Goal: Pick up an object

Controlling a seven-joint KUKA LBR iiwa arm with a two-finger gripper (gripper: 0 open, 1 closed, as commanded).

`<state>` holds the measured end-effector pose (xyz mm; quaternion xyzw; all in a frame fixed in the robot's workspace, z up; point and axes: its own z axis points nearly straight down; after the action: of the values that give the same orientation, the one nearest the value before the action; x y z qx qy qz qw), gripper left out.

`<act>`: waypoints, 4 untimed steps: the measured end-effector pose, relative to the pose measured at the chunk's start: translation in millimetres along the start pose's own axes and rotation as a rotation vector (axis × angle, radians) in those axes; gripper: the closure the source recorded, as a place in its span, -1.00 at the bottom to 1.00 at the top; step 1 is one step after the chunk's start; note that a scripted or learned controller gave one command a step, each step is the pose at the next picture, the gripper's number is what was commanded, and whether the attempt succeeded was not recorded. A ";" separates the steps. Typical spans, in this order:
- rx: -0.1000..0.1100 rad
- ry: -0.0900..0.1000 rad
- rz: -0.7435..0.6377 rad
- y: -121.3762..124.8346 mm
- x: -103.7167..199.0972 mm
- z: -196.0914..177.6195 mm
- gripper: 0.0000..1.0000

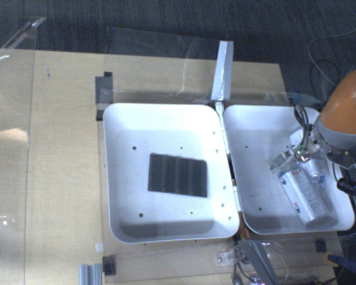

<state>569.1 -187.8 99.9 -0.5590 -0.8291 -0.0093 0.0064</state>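
Observation:
A clear plastic bottle with a printed label lies on its side in the right bin, near that bin's right wall. My gripper is down in the right bin, right at the bottle's upper end; its tip blends with the clear plastic. The arm's orange band sits just above it at the right edge. A dark grey ribbed rectangular pad lies flat in the middle of the left bin, far from the gripper.
The two white bins sit side by side on a pale wooden bench, split by a narrow ridge. Black cables hang at the upper right, and brackets and wiring crowd the front edge below the right bin.

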 end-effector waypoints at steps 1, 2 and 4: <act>0.003 -0.025 -0.173 32.9 29.2 -50.7 -1.00; 0.001 -0.026 -0.368 3.2 1.2 10.1 -1.00; -0.002 -0.030 -0.534 0.6 -7.5 7.2 -1.00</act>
<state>572.5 -194.4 92.5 -0.3203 -0.9473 -0.0029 -0.0091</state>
